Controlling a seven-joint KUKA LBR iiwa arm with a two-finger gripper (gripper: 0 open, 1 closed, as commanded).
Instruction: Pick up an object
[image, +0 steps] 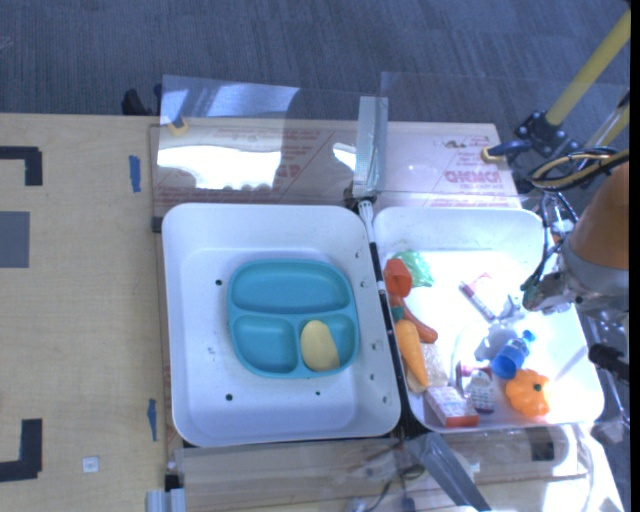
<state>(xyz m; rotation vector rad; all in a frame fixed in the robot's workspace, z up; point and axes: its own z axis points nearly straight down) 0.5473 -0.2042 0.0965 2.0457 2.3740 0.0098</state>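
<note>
Gripper (537, 292) sits at right bin (470, 222) edge, just above blue bottle (511, 354), prob. lining up a pick; open/closed state unclear.

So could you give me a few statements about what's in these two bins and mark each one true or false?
1. A yellow lemon-like object lies in the blue divided tray. True.
2. The blue tray sits in the right bin. False: it sits in the left bin; the right bin holds the loose jumble of small items.
3. The yellow object rests in the tray's large top compartment. False: it is in the lower right compartment.
4. An orange carrot-like object lies near the right bin's left wall. True.
5. A small blue bottle lies in the right bin. True.
</note>
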